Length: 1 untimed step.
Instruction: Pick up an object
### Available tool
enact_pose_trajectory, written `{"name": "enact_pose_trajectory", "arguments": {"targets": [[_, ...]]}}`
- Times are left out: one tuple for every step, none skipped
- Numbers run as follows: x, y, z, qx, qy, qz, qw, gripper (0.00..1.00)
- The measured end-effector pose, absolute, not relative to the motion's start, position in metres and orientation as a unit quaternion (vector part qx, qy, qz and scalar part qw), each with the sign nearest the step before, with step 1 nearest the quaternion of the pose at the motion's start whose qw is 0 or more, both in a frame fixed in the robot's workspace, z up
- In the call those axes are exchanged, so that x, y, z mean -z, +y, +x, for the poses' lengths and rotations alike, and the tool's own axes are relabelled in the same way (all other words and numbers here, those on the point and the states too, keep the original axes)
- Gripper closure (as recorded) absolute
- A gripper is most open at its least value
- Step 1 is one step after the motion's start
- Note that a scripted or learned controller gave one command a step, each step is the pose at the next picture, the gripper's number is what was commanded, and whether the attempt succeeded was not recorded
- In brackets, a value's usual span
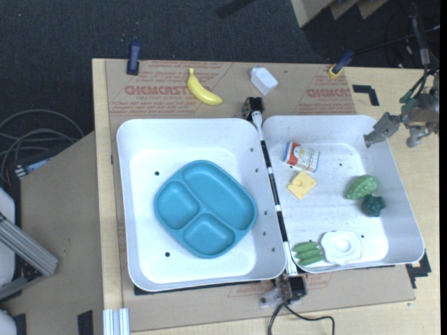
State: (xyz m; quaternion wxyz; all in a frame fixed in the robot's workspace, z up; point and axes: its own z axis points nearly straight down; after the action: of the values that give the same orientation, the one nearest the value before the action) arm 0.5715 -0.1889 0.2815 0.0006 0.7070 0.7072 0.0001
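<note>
**Gripper at the right bin's far corner**

Hovers with fingers spread open and nothing between them: gripper point(395, 125), over the right bin point(391, 243) rim. Lying inside (all apart from it): small carton point(301, 157), yellow wedge point(302, 185), green pieces point(363, 190). Blue tray point(203, 207) in left bin point(140, 257).

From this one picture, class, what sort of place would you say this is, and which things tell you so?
Probably a robot lab test bench, not a kitchen. Two white bins sit side by side on cardboard, holding toy food such as a cheese wedge and a blue divided plate. A gripper reaches in from the right, and loose cables lie on the floor.
</note>
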Motion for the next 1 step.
{"name": "enact_pose_trajectory", "arguments": {"targets": [[-0.0998,-0.2208,0.5755,-0.0004,0.708,0.706,-0.004,0.0]]}}
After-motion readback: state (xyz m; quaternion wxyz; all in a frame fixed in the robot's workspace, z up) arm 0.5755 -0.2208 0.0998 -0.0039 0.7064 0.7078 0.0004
